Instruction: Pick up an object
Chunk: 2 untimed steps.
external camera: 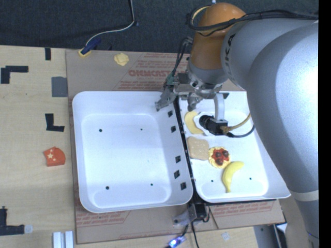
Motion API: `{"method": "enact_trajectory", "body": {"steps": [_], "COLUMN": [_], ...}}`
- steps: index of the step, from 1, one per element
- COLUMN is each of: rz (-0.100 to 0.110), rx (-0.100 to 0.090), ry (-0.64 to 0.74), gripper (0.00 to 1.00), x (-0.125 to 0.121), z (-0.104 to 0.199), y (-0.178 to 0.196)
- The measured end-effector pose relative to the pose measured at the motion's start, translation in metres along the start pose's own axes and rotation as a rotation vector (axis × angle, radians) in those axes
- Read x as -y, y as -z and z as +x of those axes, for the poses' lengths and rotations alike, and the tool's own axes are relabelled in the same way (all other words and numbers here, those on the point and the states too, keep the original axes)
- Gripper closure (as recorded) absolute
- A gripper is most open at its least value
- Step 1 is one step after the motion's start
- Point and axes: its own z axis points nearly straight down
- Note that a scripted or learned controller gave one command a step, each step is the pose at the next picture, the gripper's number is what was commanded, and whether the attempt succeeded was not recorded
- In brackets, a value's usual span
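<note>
Bench: pale wood with a cardboard sheet lying under both bins, dark cloth hanging behind.
Writing: red print on the cardboard, unreadable.
Gripper: hovering over the right bin; grip state unclear.
Banana: lying near-right in that bin.

Two shallow white plastic bins, black dots inside. Curved yellow toy banana. Tan square cracker-like piece. Small yellow round piece with red toppings. Pale yellow crescent slice. Red-orange strawberry-like toy on light wooden bench. Grey arm, orange band.
</note>
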Motion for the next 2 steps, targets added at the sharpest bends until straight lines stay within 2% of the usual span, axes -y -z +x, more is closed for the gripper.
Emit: {"method": "enact_trajectory", "body": {"steps": [1,2], "rz": [-0.017,-0.002], "rx": [-0.002,0.006], "ry": [0.002,-0.006], "gripper": [0.0,1.0], "x": [-0.0274,-0.0255], "z": [0.0819,0.0754], "y": [0.1252,0.1261]}}
